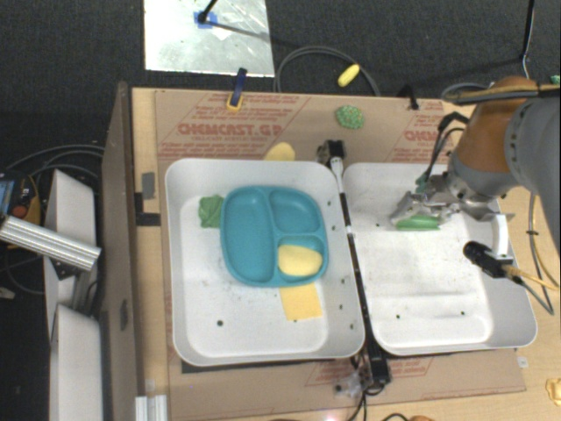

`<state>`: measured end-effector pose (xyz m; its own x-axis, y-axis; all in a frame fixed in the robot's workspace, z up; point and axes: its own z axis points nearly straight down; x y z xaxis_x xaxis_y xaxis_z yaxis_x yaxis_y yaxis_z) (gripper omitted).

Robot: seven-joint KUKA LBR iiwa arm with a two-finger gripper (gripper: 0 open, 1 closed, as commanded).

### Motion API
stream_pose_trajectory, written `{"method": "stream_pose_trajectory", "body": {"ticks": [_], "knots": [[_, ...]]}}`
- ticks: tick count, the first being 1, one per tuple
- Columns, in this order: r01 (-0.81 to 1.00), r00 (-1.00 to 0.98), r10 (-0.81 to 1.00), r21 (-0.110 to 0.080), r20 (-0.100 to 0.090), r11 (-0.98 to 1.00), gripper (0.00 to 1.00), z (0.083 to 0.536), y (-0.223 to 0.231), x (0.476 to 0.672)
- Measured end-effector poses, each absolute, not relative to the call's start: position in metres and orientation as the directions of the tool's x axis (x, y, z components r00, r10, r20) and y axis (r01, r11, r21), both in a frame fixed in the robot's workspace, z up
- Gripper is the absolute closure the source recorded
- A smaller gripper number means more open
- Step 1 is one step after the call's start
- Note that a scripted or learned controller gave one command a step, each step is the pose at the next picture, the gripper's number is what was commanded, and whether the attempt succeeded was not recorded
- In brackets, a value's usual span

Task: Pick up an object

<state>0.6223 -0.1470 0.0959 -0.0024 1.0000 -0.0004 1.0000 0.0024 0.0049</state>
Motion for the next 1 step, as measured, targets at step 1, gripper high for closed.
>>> {"method": "stream_pose_trajectory", "body": {"ticks": [1], "knots": [[1.000, -0.010, 1.000, 0.007, 0.003, 0.010, 1.00, 0.1901, -0.0762, 0.5693]]}}
